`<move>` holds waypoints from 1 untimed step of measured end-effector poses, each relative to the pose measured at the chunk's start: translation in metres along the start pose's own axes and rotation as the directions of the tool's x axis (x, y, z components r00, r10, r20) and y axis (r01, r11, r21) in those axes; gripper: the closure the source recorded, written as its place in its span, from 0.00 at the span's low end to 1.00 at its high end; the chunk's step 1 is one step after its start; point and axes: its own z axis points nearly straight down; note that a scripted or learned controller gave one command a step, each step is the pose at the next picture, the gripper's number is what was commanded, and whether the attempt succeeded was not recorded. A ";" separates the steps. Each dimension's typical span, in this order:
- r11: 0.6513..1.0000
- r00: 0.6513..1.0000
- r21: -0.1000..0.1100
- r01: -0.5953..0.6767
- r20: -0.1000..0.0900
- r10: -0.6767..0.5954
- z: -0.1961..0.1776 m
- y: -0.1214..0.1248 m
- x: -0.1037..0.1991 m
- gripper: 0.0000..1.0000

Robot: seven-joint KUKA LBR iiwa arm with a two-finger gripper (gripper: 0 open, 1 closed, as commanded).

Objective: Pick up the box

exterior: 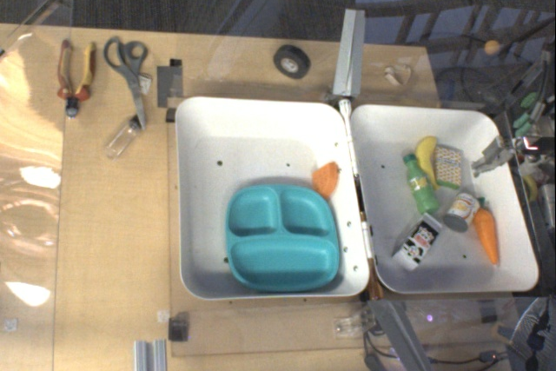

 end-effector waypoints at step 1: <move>0.996 0.996 0.000 -0.089 -0.001 0.089 0.051 0.047 -0.006 0.00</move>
